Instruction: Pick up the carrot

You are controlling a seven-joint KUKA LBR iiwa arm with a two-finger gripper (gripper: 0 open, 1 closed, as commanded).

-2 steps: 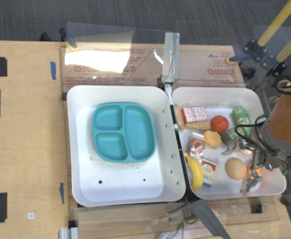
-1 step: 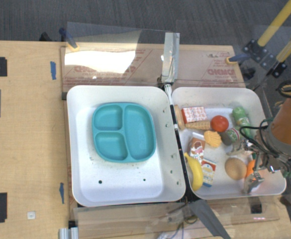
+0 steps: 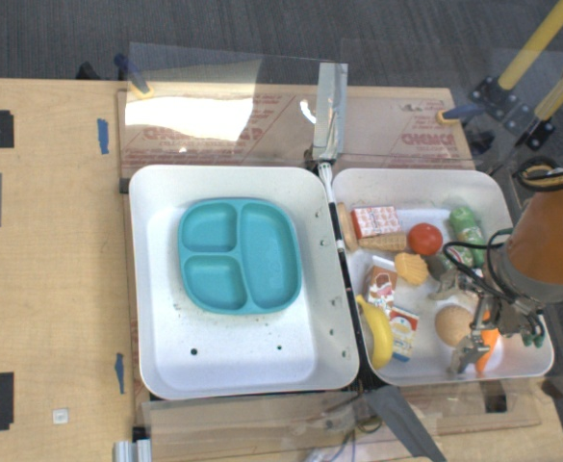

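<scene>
At lower right of the frame, the gripper (image 3: 480, 346) closes its fingers on the carrot (image 3: 491, 346) in the right bin (image 3: 534, 366), poised for lifting.

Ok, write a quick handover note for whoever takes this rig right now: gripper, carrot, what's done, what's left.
Gripper: the grey two-finger gripper is down in the near right corner of the right white bin, right at the small orange carrot; whether its fingers are closed on it cannot be told.
Carrot: low in that corner, beside the tan round potato-like piece; not clearly lifted.
Done: arm has reached the carrot.
Left: confirm the grasp, lift the carrot clear.
The teal divided plate sits in the left white bin.
</scene>
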